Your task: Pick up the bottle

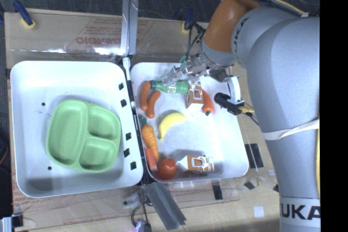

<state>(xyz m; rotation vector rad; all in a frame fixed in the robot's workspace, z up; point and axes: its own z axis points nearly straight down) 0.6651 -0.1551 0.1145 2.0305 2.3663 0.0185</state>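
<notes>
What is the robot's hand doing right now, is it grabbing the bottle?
Gripper: over the bottle in the right bin; open or closed cannot be told.

Bulky grey arm [283, 68], orange band [225, 22], seemingly glossy.

White letters "UKA" can be read on the grey arm [296, 212], down at the five o'clock corner of the view. The start of the word is cut off by the arm's edge.

At about eleven o'clock, the clear sheet [100, 35] lying on the table [70, 22] has faint red printing on it. The letters look backwards or upside down, and they are too pale and blurry to read.

Two small orange and white cartons, one [194, 95] near two o'clock in the right bin and one [201, 163] near five o'clock in it, have dark marks on them. Those marks are too small to read.
</notes>
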